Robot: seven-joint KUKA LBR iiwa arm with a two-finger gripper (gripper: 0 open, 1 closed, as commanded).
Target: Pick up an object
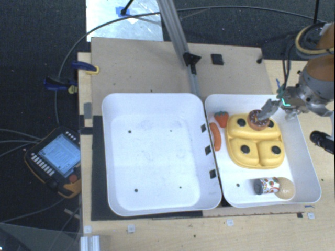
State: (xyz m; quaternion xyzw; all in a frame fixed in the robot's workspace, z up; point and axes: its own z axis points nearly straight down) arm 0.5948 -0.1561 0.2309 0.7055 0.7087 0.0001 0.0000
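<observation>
**Arm poised over the right bin's yellow tray**

The left bin [152, 150] sits bare beside the right bin [309, 184], which carries every loose item, so the arm [319, 85] reaches in from the right over that one. The yellow tray [255, 144] fills its middle, probably too broad to grasp. The gripper [268, 110] hangs just above the tray's upper edge, beside a small brown ring-shaped piece [257, 120], the likeliest target; how far the gripper is spread cannot be told, and nothing is visibly held. A small can [268, 186] lies near the front wall, an orange sausage-shaped toy [215, 135] along the left wall, and a carrot-like toy [221, 118] above it.
</observation>
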